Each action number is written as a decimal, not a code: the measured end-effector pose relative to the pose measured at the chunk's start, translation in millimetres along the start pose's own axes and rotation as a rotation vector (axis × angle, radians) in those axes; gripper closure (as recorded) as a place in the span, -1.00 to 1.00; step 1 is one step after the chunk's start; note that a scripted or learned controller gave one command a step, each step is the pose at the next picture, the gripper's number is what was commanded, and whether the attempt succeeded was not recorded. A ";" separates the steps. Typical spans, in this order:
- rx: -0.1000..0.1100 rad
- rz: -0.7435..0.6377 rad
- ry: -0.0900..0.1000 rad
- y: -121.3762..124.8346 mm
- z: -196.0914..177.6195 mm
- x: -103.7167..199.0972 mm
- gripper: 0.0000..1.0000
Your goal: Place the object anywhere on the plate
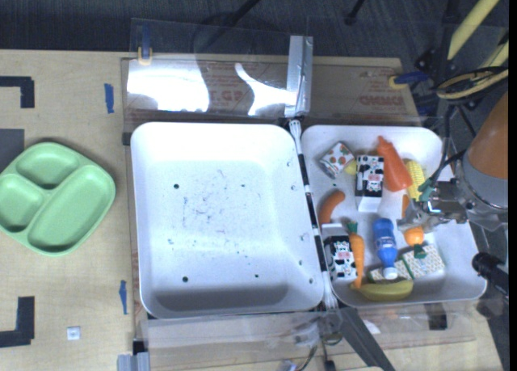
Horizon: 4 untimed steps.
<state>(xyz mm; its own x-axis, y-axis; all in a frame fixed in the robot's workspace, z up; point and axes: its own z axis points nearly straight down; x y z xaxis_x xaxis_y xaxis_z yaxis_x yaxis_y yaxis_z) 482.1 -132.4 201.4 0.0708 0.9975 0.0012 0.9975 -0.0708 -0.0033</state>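
At the far left of your view, a green plate point(55, 197) with three compartments lies on the wooden worktop point(81, 78), well apart from both bins. Moving right, you reach the left bin point(218, 216), a shallow white tray with faint marks on its floor. Behind it a clear plastic sheet point(214, 70) stands along the back edge.

Next comes the right bin point(460, 276), touching the left one along their shared rim and crowded with toys. Near its back you see a small patterned cube point(336, 158), a black-and-white cow-print carton point(371, 174), an orange carrot point(393, 164) and a yellow corn cob point(415, 174) just beside it. Toward the middle lies an orange sausage-like piece point(329, 204). Toward the front there is a second cow-print carton point(342, 255), a blue bottle point(384, 244), a yellow banana point(385, 288) lying along the front wall, and a speckled block point(426, 262).

At the right side, the claw point(422, 209) sits low over the right bin, just above a small orange ball point(414, 236). You cannot tell from this angle whether the claw is open or closed, nor whether anything sits in it. The arm point(491, 159), with its orange band, enters from the right edge.
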 end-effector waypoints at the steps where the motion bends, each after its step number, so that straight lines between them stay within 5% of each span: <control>1: 0.003 0.076 0.000 -5.3 19.8 49.0 1.00; 2: -0.002 -0.205 -0.002 15.5 15.1 98.9 1.00; 3: 0.003 -0.321 -0.001 -11.9 19.8 136.7 1.00; 4: 0.000 -0.243 -0.002 -16.1 20.0 197.0 1.00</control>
<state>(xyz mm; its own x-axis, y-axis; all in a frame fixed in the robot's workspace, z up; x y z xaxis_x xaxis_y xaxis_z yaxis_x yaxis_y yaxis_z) 480.0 65.3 181.7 -0.1710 0.9853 -0.0004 0.9853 0.1710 -0.0028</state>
